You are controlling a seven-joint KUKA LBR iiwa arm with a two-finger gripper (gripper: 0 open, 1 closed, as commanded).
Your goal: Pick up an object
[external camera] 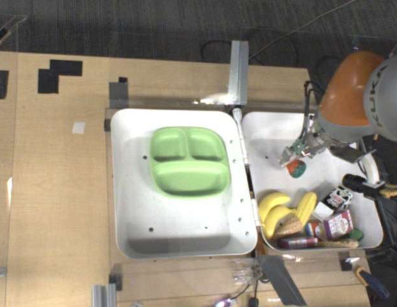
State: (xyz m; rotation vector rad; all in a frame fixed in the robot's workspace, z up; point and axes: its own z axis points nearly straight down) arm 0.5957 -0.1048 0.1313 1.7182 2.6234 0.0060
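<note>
Counting 2 bins point(121, 190), 1 green tray point(187, 160), 2 bananas point(275, 210).

Left bin point(128, 190): green tray point(187, 160) fills the middle — bare floor around it.
Right bin point(266, 130): upper half open — the bananas point(282, 211), the corn point(307, 206) and packets crowd the lower edge.

text: letters "KU" | on: grey arm point(385, 101) by the right edge, rest cut off | packets point(339, 226) in right bin: print too small to read
</note>
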